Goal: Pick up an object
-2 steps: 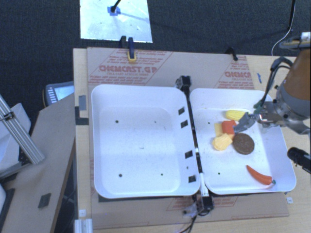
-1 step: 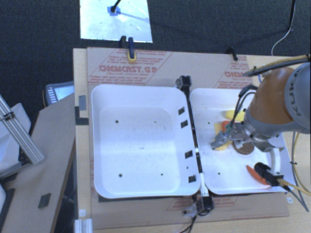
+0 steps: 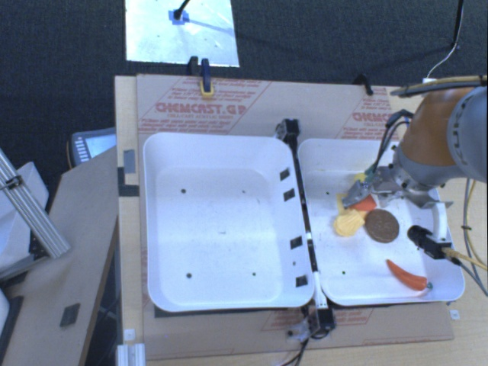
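Observation:
My gripper (image 3: 360, 197) hangs low over the upper middle of the right bin (image 3: 366, 292), reached in from the right on the grey arm with its orange band (image 3: 435, 132). A small orange object (image 3: 368, 203) lies right at the gripper's tip, partly hidden by it. Just below sit a yellow lumpy piece (image 3: 348, 223) and a round brown disc (image 3: 382, 225), touching each other. An orange-red chili pepper (image 3: 406, 276) lies near the bin's front right corner. A small yellow bit (image 3: 358, 178) shows just above the gripper.
The left bin (image 3: 164, 280) stands beside the right one, with a black clipped divider (image 3: 299, 204) between them. A black cable end (image 3: 423, 241) hangs by the right bin's right rim. Both bins rest on a cardboard sheet (image 3: 229, 105).

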Tool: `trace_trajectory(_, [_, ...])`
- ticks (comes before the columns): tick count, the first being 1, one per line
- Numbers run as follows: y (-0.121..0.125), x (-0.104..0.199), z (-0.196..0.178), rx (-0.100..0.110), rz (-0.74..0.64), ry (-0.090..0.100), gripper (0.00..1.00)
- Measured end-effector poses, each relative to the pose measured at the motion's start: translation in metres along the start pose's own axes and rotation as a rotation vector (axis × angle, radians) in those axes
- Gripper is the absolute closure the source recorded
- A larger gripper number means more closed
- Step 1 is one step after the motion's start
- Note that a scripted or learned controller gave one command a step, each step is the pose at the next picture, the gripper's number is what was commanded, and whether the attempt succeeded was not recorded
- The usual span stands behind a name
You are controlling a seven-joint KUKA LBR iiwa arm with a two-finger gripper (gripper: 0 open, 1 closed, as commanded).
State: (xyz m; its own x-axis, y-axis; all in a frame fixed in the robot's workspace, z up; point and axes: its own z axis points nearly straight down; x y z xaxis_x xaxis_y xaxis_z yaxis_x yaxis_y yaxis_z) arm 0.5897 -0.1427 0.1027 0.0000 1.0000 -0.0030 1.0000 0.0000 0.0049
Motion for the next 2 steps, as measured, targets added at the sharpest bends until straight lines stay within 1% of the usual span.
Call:
trace_trajectory(1, [-0.001,0.002,-0.012,0.0,-0.001,0.002,1.0])
trace_trajectory(2, [0.026,0.028,0.017,-0.003,-0.007,0.0,1.0])
